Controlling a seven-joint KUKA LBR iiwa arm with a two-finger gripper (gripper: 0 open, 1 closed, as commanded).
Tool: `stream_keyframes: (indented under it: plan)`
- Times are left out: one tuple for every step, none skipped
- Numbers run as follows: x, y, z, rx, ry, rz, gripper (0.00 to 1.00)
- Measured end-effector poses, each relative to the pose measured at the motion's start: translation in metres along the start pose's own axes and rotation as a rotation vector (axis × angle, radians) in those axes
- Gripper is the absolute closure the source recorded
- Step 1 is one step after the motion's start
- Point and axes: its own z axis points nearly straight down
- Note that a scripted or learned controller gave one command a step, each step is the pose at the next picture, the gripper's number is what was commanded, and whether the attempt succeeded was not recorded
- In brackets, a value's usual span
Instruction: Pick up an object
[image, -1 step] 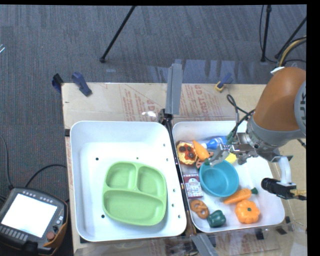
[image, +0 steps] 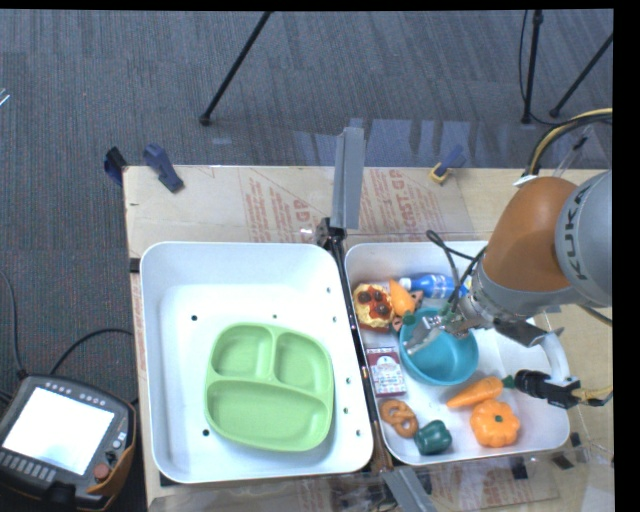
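A green divided plate (image: 270, 388) lies in the left bin (image: 160, 290), with bare white floor all round it. In the right bin (image: 556, 420), a small pizza (image: 372, 305), a carton (image: 385, 370) and a pretzel (image: 399, 416) sit along the left wall. The claw (image: 438, 328) hangs over the blue bowl (image: 445, 360), at its upper left rim; whether it is spread or pressed together cannot be told. A carrot (image: 474, 392), green pepper (image: 433, 437) and orange pumpkin (image: 495, 424) crowd the near edge.
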Motion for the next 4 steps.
stream_keyframes:
  plan:
    - [-0.049, -0.014, 0.014, -0.02, -0.008, 0.107, 0.0]
    - [-0.049, -0.015, 0.014, -0.02, -0.008, 0.108, 0.0]
    - [-0.029, -0.072, -0.014, 0.003, 0.002, 0.169, 0.0]
    - [-0.025, -0.08, 0.013, -0.037, -0.018, 0.297, 0.0]
